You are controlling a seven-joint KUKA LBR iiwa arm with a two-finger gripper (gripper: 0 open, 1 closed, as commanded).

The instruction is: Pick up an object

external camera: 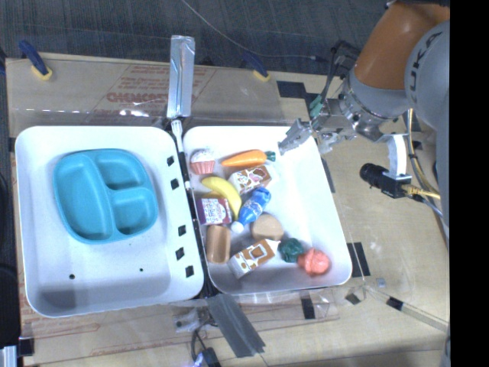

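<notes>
Status: pickup not begun. Claw (294,138) hangs at the right bin's (330,205) 1 o'clock corner, nothing visibly in it; its opening cannot be told. Carrot (244,158) lies nearest, among the untouched toys.

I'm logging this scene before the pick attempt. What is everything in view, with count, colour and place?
Bins: 2, white, side by side on the bench.
Tray: 1, blue, three compartments, in the left bin.
Cupcake: 1, pink-white, right bin, top left.
Carrot: 1, orange, right bin, top.
Banana: 1, yellow, right bin, left-centre.
Bottle: 1, blue, right bin, centre.
Cartons: 2, brown-white, one below the carrot, one near the bin's bottom.
Broccoli: 1, green, bottom right.
Strawberry: 1, red, bottom right corner.
Clamps: 2, blue-yellow, bench's far edge.
Arm: 1, grey-orange, right.
Gripper: 1, over the right bin's top right corner.
</notes>
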